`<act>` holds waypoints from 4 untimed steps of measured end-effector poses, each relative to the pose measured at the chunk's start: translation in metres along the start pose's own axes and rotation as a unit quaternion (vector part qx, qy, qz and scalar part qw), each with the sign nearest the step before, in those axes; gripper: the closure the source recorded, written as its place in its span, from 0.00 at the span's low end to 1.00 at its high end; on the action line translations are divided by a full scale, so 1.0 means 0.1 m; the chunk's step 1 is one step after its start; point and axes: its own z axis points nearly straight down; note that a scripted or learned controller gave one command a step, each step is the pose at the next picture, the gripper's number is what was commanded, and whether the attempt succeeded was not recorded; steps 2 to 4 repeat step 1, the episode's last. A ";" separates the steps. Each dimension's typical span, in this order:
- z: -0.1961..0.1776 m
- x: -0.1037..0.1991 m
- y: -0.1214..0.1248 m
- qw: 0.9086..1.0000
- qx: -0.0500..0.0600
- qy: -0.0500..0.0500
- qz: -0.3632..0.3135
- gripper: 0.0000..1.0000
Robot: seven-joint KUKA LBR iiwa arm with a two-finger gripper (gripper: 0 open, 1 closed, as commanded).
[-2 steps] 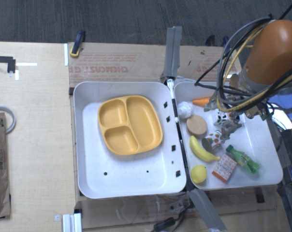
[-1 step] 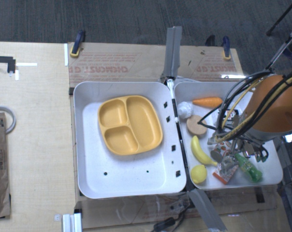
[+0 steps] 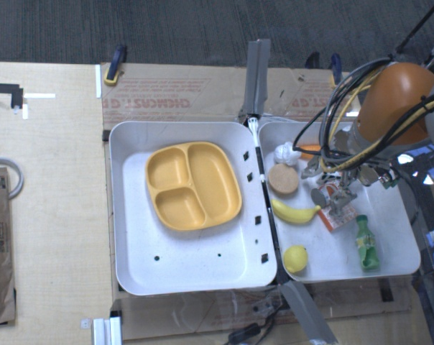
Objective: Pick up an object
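1. Two shallow white bins sit side by side on the bench: the left bin holds a yellow divided plate, and the right bin holds the loose objects.
2. The arm enters from 3 o'clock, its orange band above the right bin's far half, with black cables looping over it.
3. The gripper hangs low over the middle of the right bin; how wide it stands cannot be told, because cables and metal parts blur together there.
4. A red and white packet lies right under the gripper, at its 6 o'clock; whether the two touch cannot be told.
5. A banana lies at the gripper's 8 o'clock, just beside the packet.
6. A round tan disc sits at the banana's 12 o'clock, near the bin's left wall.
7. A white crumpled object lies at the disc's 12 o'clock, with an orange carrot-like piece just beside it at 3 o'clock.
8. A lemon rests at the banana's 6 o'clock, near the bin's front edge.
9. A green bottle lies on its side at the gripper's 5 o'clock, well apart from the lemon.
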 end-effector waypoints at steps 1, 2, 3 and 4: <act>-0.54 0.06 -0.80 0.987 -0.002 0.002 -0.164 0.00; -0.54 0.06 -0.80 0.987 -0.002 0.002 -0.164 0.00; -0.54 0.06 -0.80 0.987 -0.002 0.002 -0.164 0.00; -0.54 0.06 -0.80 0.987 -0.002 0.002 -0.164 0.00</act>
